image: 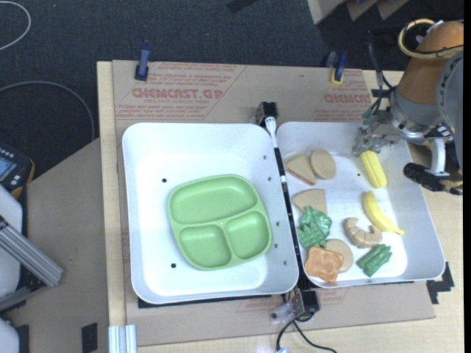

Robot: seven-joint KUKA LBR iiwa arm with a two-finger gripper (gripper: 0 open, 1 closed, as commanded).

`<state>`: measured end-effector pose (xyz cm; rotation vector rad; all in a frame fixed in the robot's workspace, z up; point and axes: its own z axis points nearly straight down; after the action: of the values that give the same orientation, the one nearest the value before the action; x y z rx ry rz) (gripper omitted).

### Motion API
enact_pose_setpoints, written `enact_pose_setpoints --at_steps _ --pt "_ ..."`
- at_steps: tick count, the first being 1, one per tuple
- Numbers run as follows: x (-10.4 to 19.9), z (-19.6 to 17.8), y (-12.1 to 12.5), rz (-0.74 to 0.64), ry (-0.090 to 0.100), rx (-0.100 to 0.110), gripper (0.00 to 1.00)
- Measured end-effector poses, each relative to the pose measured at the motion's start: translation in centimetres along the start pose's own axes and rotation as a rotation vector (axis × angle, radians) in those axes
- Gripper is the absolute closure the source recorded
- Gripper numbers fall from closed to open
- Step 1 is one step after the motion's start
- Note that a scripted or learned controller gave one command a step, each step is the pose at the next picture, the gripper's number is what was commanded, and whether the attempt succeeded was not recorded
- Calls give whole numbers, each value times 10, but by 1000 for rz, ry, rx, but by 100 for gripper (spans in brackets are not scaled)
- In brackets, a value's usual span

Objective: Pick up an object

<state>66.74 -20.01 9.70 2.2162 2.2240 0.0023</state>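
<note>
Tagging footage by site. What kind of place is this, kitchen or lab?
Likely a robotics lab bench, not a kitchen: two white bins sit on a board held by clamps, the food in the right bin looks like toy pieces, such as the corn cob, and cables trail across dark carpet.

Dark carpet floor (184, 20) surrounds the cardboard-topped bench (221, 87).

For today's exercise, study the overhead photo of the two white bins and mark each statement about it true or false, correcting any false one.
1. The green three-compartment plastic tray lies in the left white bin. True.
2. The yellow toy corn cob lies in the left bin. False: it lies in the right white bin.
3. The gripper is over the right bin's far edge, near the corn cob. True.
4. The yellow toy banana rests on the green tray. False: it lies in the right bin.
</note>
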Motion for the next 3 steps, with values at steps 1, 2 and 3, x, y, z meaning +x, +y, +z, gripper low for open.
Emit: enact_pose_setpoints --at_steps 1,2,3 --pt "81 12 -40 -1 0 6 100" --pt "110 12 -118 5 3 9 100" --pt "108 2 -114 5 0 1 100"
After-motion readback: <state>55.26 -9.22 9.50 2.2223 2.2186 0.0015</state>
